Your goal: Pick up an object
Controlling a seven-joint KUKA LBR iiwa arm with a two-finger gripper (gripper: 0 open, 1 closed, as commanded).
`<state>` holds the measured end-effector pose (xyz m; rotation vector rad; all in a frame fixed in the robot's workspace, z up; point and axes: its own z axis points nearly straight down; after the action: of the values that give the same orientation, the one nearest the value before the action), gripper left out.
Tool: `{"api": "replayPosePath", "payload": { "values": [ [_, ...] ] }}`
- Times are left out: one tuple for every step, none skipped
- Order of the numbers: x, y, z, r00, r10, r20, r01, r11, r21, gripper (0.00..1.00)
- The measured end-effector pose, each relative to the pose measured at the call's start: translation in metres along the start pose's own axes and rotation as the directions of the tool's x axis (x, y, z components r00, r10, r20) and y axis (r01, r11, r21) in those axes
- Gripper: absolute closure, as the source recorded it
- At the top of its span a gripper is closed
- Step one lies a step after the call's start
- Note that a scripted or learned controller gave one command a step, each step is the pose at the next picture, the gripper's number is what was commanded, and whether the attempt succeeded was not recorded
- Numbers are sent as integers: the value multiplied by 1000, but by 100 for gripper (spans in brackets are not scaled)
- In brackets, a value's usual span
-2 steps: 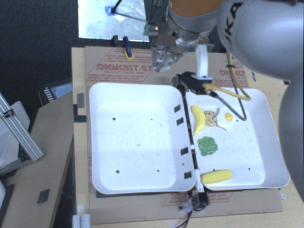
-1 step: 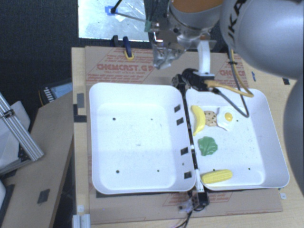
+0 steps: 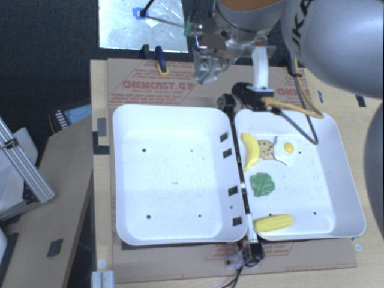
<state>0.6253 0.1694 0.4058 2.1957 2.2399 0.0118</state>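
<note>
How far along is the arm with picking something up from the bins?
Nothing looks done yet: the banana, cracker, fried egg, green leaf and corn cob all lie in the right bin. In hand: the gripper hangs above the bench behind the bins, with nothing visible between its fingers. Left: move over the right bin, descend, grasp an item and lift.

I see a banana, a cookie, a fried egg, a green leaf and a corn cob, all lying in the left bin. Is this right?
Not quite. The camera view shows the banana, cookie, fried egg, green leaf and corn cob all lying in the right bin, not the left one.
</note>
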Motion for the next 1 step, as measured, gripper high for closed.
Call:
{"api": "replayPosePath", "payload": {
  "values": [
    [-33,3,93,1000,23,5,-23,1000,16,100]
  ]
}}
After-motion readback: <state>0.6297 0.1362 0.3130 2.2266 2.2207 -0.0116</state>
